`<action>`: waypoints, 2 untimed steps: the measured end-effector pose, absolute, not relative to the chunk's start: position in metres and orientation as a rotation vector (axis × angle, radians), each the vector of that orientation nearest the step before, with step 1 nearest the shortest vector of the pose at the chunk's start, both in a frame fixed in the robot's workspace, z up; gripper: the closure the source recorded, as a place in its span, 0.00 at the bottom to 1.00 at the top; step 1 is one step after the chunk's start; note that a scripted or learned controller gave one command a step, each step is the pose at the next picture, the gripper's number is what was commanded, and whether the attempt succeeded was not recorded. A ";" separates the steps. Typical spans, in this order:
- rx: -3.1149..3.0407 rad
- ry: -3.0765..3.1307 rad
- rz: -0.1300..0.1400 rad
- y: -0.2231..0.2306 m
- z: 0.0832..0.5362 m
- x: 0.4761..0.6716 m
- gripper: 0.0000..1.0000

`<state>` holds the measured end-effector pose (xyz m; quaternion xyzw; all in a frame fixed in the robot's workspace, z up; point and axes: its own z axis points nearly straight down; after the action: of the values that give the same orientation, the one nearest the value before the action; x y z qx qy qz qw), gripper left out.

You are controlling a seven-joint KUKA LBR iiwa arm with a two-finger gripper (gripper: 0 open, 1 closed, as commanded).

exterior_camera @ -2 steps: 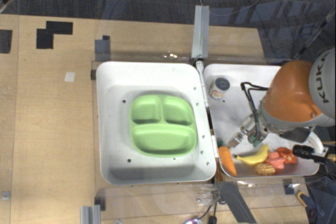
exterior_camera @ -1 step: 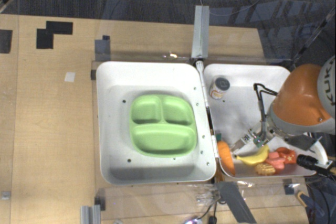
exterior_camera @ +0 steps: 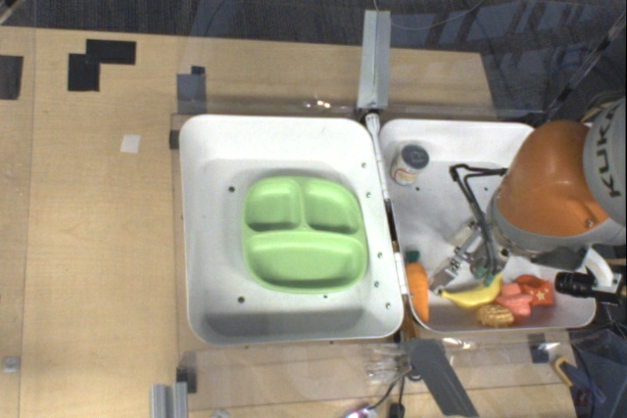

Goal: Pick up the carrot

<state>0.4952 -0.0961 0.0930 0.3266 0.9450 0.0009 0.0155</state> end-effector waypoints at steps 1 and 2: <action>1.698 2.631 0.009 -0.092 0.091 0.498 0.00; 1.806 2.565 0.006 -0.023 0.185 0.488 0.00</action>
<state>0.4884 -0.0229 0.1854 0.5758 0.8176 0.0021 0.0024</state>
